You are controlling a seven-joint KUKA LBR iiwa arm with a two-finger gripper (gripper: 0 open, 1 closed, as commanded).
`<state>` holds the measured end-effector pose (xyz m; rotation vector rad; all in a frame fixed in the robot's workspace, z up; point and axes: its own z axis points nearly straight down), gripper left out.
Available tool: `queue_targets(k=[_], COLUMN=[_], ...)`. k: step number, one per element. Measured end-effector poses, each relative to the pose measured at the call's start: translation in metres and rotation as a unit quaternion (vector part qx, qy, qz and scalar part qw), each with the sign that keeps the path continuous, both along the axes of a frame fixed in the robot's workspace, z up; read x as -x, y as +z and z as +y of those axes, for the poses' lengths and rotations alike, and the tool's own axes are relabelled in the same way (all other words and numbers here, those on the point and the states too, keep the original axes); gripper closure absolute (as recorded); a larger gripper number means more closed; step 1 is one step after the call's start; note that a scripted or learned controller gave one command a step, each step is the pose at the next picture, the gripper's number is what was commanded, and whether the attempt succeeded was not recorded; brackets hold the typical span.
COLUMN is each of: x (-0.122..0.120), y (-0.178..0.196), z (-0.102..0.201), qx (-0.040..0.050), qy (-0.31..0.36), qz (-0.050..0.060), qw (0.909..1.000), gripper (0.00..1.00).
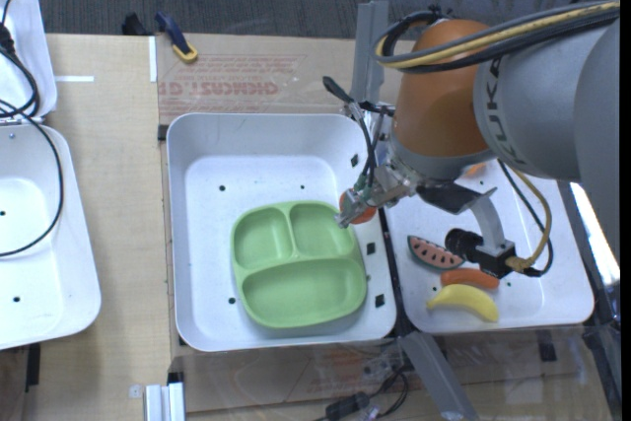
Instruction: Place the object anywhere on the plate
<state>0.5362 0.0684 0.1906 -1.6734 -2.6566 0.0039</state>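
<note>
- Green plastic is being shown at the left: the divided plate (296,263) is lying in the left bin (197,212), with its three compartments bare and its long side running roughly across the bin.
- Just past the plate's upper right corner, a small orange-red object (355,205) is being carried at the tip of the gripper (357,202); it appears to be pinched between the fingers, though the tip is small and partly masked by the wrist, so the grasp is being judged and not plainly seen.
- The object is being held over the strip between the plate's rim and the bin's right wall, at the very edge of the plate rather than over it.
- The coming move is judged to turn on this: the plate lies to the left of and slightly below the fingers in the picture, so a short shift that way is being called for before release.
- In the right bin (552,311), a watermelon slice (435,252), a carrot (469,277) and a banana (465,302) are being left near the front.
</note>
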Motion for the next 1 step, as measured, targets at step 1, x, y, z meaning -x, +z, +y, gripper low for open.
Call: queue_targets(k=[1], x=[-0.0001], y=[0.0001], z=[-0.0007], qx=[0.0002], qy=[-0.001], qz=[0.000], qw=[1.0000], gripper=[0.00])
